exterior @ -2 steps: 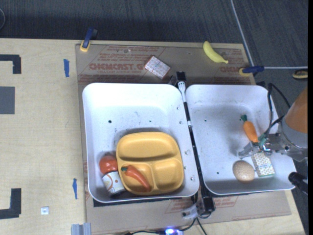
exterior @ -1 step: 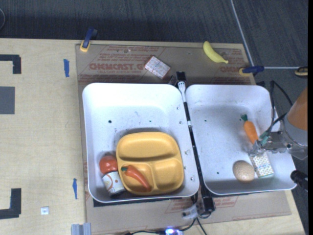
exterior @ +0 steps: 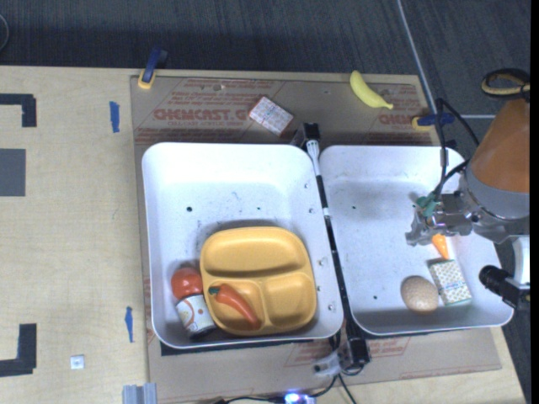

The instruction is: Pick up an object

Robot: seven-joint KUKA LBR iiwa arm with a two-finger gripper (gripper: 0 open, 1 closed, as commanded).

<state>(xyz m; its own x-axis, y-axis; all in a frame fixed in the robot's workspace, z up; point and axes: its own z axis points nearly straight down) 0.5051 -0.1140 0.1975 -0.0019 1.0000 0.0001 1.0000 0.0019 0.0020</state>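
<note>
Objects lie in the right bin [exterior: 370, 171]: a tan egg-like lump [exterior: 418, 294], a patterned packet [exterior: 450, 281], something orange [exterior: 440, 245] half hidden beneath the pincer [exterior: 428, 223]; the pincer's state is unreadable.

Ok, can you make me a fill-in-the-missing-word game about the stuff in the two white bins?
1. The yellow tray with compartments lies in the ____ bin.
2. The tan egg-shaped thing lies in the ____ bin.
3. The small banana lies on the cardboard, ____ both bins.
4. The long orange-red thing lies in one of the tray's ____.

Missing words: left; right; outside; compartments
</note>
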